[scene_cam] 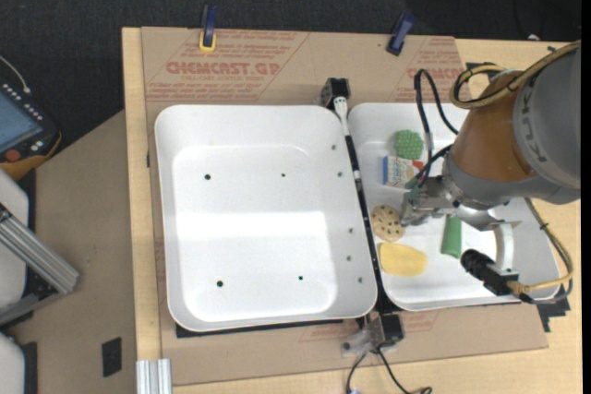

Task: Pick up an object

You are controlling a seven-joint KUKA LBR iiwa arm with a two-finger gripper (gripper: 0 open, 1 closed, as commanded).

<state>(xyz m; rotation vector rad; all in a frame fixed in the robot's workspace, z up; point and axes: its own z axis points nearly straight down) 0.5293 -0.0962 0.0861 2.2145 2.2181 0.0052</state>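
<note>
In the right bin (443, 291) lie a green round ball-like piece (407, 142), a small white packet with blue and red print (397, 170), a tan perforated disc (386, 219), a yellow flat lump (404, 260) and a green bar (451, 235). My gripper (413, 203) reaches down from the grey and orange arm (503, 143) into the bin's middle, just right of the disc and below the packet. The arm hides part of the bin's right side.
The left bin (259, 217) sits beside the right one, divided by a black rail (355, 180). Both rest on a cardboard sheet (249, 60) held by blue clips (209, 18). Cables (429, 101) run over the right bin's back edge.
</note>
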